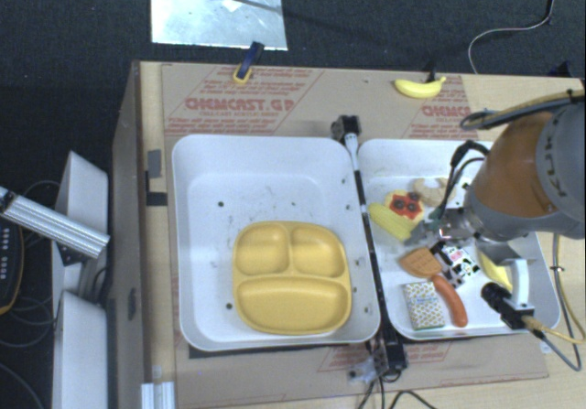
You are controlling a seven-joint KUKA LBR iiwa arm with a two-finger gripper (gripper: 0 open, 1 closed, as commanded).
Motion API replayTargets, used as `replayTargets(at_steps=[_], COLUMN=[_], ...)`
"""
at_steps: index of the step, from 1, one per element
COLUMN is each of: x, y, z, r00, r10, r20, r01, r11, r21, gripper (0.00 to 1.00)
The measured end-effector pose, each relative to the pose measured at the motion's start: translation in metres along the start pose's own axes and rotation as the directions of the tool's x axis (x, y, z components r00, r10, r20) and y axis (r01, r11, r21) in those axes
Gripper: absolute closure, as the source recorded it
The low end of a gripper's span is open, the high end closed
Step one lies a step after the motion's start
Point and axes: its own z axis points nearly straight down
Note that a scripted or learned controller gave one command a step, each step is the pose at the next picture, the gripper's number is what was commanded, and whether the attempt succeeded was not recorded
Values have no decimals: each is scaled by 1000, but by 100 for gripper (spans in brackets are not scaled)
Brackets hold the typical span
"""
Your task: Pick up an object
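The right bin [394,158] holds several small toys. A yellow piece [388,220] lies by its left wall, with a red piece [406,206] and a beige lump [426,188] just behind it. Nearer the front are an orange wedge [418,261], a red sausage [451,301], a checked box [422,306], a black-and-white piece [460,263] and another yellow piece [495,270]. My gripper [441,231] reaches in from the right and hangs low over the middle of this pile, between the red piece and the black-and-white piece. Nothing shows between its tips.
The left bin [211,169] holds a yellow divided plate [291,275]. A toy banana [418,85] lies on the cardboard behind the right bin. A metal divider [360,188] runs between the bins. The arm's orange band [513,174] covers the right bin's far right side.
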Motion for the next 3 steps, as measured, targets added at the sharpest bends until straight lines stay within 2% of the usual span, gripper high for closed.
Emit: replayTargets(at_steps=[1, 3], x=[5, 15], y=[-1, -21], z=[2, 1], r00=[1000, 1000], r10=[3, -3], r20=[8, 6], r01=[-3, 3], r11=[1000, 1000], r21=[-9, -23], gripper=[0, 0])
